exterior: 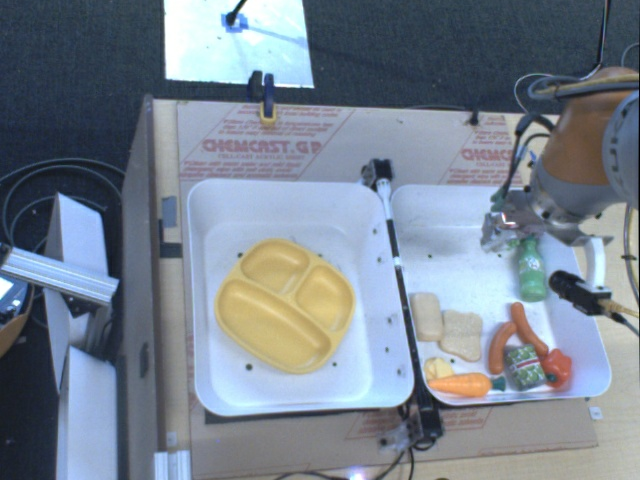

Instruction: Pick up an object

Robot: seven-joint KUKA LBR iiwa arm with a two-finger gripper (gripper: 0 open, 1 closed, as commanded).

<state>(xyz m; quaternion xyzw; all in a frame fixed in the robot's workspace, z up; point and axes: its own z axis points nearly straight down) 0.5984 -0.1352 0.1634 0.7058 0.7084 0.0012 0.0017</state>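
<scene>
On the bench sheet [300, 143] behind both bins, red "CHEMCAST GP" lettering.

The grey arm [590, 153] with its orange band is reaching in from the right, wrist angling downward. The gripper [503, 230] is hanging low at its left end.

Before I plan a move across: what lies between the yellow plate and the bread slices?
In the camera view, bare white bin floor, then the black divider where the bins meet, separates the yellow plate from the bread slices.
</scene>
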